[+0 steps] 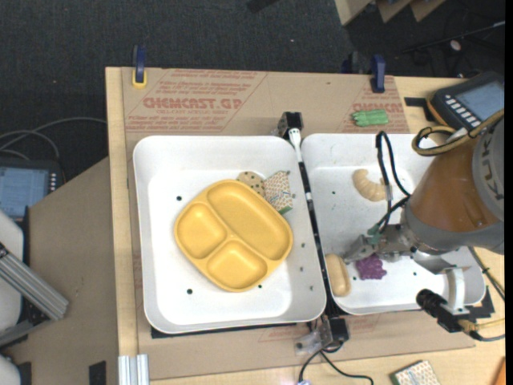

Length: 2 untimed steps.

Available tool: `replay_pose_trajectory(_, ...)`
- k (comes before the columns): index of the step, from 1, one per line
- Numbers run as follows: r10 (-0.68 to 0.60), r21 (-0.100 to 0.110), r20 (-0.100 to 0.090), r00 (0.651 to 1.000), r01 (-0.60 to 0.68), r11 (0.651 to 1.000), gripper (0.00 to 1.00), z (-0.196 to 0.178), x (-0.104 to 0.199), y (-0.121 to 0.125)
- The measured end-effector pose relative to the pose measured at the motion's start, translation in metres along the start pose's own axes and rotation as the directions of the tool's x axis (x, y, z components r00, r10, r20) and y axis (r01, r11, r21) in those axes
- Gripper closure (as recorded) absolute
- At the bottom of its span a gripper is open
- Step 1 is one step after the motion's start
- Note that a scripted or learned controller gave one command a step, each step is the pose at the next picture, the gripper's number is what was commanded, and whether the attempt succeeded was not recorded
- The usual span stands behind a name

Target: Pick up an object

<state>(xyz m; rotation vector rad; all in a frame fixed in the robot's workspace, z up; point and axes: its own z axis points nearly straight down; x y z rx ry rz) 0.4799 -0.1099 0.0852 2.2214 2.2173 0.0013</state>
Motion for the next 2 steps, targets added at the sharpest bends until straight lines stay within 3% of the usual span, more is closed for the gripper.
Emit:
replay_pose_trajectory(1,0.0,-0.002,0.0,1.0,0.0,1.0,1.0,-0.011,0.001,0.0)
replay_pose_trajectory(2,-0.012,-0.01,-0.004,1.0,0.012,1.0,1.0,-0.104,0.074,0.048)
